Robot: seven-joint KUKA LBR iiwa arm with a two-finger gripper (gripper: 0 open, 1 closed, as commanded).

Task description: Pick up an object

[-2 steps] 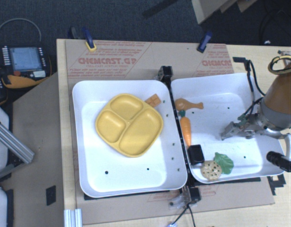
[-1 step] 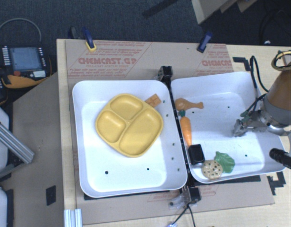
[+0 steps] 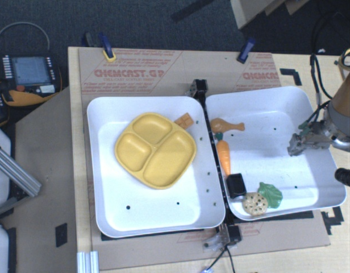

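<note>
**A:** Where is your hand?

**B:** Your hand (image 3: 296, 144) hangs over the right bin (image 3: 288, 104), near its right wall. It holds nothing; how far it is open I cannot tell.

**A:** What lies nearest to it?

**B:** To its left and toward the front rim you have a green leafy piece (image 3: 270, 194), and touching that on the far side from the hand, a speckled cookie (image 3: 254, 203). Just beyond those sits a small black block (image 3: 236, 185).

**A:** And further off?

**B:** Along the bin's left wall, well apart from your hand, lies an orange carrot (image 3: 223, 156), and behind it a brown drumstick (image 3: 225, 125).

**A:** Anything past the divider?

**B:** In the left bin (image 3: 149, 209) rests a yellow divided plate (image 3: 155, 149), with a small brown piece (image 3: 184, 120) at its back edge. Both bins sit on the table (image 3: 163, 67).
</note>
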